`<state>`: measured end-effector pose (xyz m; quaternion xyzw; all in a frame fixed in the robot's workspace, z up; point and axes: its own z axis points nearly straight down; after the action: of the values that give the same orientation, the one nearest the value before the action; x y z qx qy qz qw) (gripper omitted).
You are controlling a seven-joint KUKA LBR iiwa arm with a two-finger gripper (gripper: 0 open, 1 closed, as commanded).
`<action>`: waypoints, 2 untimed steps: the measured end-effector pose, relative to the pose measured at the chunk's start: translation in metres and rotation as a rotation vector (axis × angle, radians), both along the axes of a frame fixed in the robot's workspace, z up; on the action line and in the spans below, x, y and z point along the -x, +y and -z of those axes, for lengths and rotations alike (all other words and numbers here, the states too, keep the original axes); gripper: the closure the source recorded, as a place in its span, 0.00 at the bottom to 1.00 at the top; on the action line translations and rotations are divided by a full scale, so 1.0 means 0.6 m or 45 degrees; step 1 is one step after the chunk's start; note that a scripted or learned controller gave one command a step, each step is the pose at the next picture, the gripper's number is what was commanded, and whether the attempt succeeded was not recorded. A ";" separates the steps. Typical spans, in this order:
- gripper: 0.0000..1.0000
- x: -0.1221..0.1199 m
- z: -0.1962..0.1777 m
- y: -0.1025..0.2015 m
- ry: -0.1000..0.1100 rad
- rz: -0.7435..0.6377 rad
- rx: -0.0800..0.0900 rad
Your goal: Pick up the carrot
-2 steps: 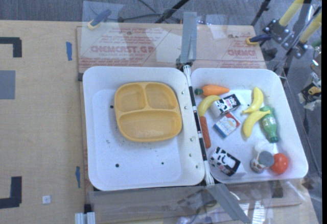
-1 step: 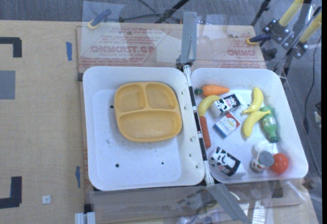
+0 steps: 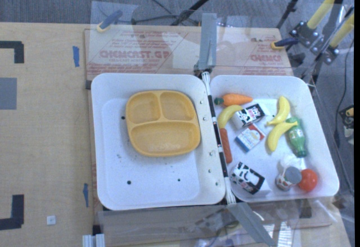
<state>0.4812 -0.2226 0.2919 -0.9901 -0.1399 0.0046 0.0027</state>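
Note:
The carrot (image 3: 237,98) is orange with a small green top at its left end. It lies on its side near the back left corner of the right bin (image 3: 322,144). A yellow banana (image 3: 228,114) lies just in front of it, and a black-and-white carton (image 3: 251,113) sits close to its front right.
The right bin also holds a red sausage (image 3: 225,145) along its left wall, two more bananas (image 3: 280,111), a green bottle (image 3: 296,140), a tomato (image 3: 307,180), a can (image 3: 288,176) and further small cartons (image 3: 248,178). A yellow divided plate (image 3: 163,122) lies in the left bin (image 3: 107,184).

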 end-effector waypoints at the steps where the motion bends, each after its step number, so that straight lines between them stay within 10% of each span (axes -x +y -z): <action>1: 1.00 -0.016 0.005 -0.001 -0.005 0.096 0.006; 2: 1.00 0.001 0.043 -0.001 -0.001 0.098 0.001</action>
<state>0.4807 -0.2231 0.2660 -0.9948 -0.1019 0.0043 0.0023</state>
